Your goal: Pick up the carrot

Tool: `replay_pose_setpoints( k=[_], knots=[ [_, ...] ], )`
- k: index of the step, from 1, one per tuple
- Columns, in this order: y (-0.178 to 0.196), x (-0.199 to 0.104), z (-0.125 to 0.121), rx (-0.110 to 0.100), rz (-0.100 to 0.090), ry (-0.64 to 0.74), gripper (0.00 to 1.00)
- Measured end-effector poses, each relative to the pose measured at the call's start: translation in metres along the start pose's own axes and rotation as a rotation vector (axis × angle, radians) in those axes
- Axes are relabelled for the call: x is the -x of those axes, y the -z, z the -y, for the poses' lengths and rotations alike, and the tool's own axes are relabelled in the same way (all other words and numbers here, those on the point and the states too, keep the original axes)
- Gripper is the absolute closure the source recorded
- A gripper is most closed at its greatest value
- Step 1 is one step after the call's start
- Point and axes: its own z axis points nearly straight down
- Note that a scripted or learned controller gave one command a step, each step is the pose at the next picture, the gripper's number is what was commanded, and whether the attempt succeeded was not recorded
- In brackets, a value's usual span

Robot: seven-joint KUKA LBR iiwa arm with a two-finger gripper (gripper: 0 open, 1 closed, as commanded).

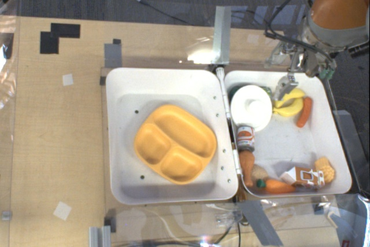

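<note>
The carrot (278, 186) lies at the near edge of the right bin (330, 124), green top pointing left, wedged beside a small carton (305, 177) and just under a brown stick-shaped item (247, 163). Nothing has lifted it, so the pick is not yet done. The gripper (287, 83) hangs over the far side of that bin, right above a banana (289, 104), well apart from the carrot. I cannot tell whether its jaws are open or closed. The left bin (118, 182) on the desk (58, 142) holds 1 yellow divided plate (175, 142). What remains, I judge: travel to the near edge, descend, grasp, lift.
</note>
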Motion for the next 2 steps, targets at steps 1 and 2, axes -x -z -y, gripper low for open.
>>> replay_pose_setpoints(
  k=[1,2],
  knots=[
    [-0.006,-0.071,0.057,-0.002,-0.002,-0.216,0.00],
    [-0.029,-0.142,0.114,-0.004,-0.003,-0.149,0.00]
  ],
)
